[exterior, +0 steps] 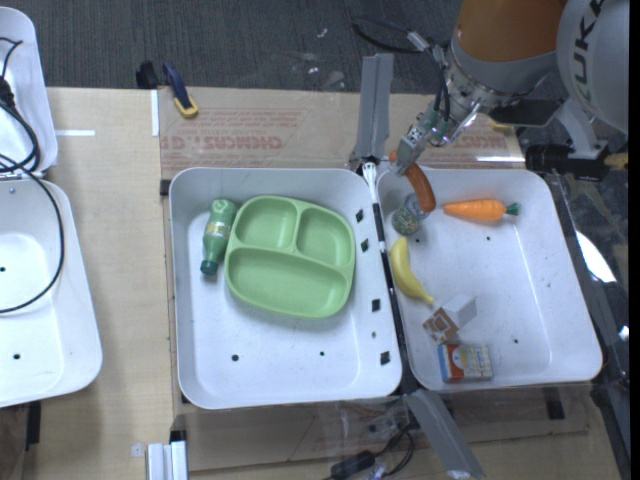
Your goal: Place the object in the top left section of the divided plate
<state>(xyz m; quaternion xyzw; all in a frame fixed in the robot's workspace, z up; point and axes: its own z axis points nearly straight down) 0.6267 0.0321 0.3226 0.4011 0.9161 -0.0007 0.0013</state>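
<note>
Two white bins side by side on the bench. Landmark: the green divided plate [291,257], lying flat in the left bin [190,348].

Plate is pale green, rounded, with three sections: two smaller ones along its far edge, one long one along its near edge. All sections bare. A green bottle [214,234] lies just off the plate's left edge, on the bin floor, cap end toward the near side.

Gripper [408,161] sits to the upper right of the plate, over the far left corner of the right bin [560,338], close to the divider between the bins. Its fingers pinch the top end of a sausage [421,188]. The sausage is reddish-orange, smooth, short and slightly curved; it hangs down and to the right from the fingertips, its lower end near a small grey-green rounded object [407,219] that I cannot identify.

Also right of the plate, in the right bin: a banana [405,270] just past the divider, yellow, curved; a carrot [478,209] farther right, orange with a green tip, lying on its side; a small brown-and-white box [441,323]; a small colourful carton [466,362] nearest the front rim.
</note>
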